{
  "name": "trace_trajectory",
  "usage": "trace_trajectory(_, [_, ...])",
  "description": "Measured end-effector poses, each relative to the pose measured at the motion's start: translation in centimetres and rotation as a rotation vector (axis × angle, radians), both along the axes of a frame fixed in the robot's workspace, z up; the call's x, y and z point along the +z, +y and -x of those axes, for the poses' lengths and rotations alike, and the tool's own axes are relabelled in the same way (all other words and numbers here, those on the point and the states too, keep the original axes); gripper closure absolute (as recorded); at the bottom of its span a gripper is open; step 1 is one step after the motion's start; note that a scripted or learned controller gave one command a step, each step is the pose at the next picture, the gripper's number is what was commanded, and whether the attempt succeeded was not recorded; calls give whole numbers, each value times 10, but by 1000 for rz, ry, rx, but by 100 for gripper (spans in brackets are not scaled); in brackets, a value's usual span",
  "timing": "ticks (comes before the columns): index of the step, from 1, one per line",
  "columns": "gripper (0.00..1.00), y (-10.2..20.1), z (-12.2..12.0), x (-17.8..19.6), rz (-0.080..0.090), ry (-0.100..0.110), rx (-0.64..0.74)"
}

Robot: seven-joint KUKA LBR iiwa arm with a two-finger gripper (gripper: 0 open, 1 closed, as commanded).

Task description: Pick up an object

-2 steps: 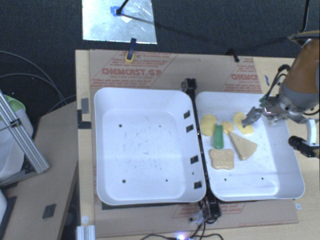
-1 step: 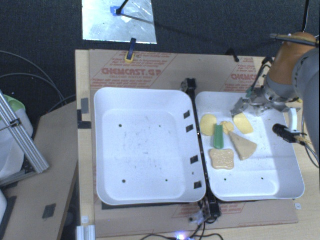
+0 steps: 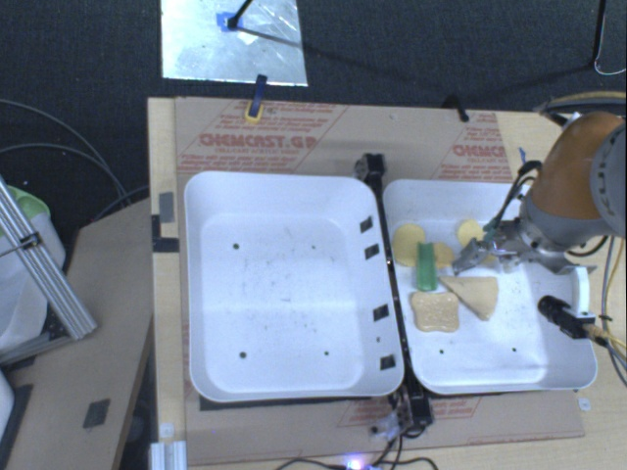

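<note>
The objects sat clustered in the right bin (image 3: 509, 360): a green block (image 3: 426, 265) lying between two yellow pieces (image 3: 409, 240), a pale wedge (image 3: 474, 293) just right of it, and a tan toast-shaped piece (image 3: 435, 311) below. Another small yellow piece (image 3: 470, 230) lay nearer the arm. The claw (image 3: 473, 255) hung low over the wedge's upper edge; whether it was wide or narrow, I couldn't tell. The left bin (image 3: 284, 287) stood alongside on the counter (image 3: 323, 130).
</note>
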State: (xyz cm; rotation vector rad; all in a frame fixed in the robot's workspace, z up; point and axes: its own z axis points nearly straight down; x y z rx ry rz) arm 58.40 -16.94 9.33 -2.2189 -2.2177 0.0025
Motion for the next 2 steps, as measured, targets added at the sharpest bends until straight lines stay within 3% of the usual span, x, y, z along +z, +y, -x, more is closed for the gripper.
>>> trace_trajectory(1, [0,12,98,-10,-1,4,-2])
trace_trajectory(2, [0,24,97,-9,1,-4,4])
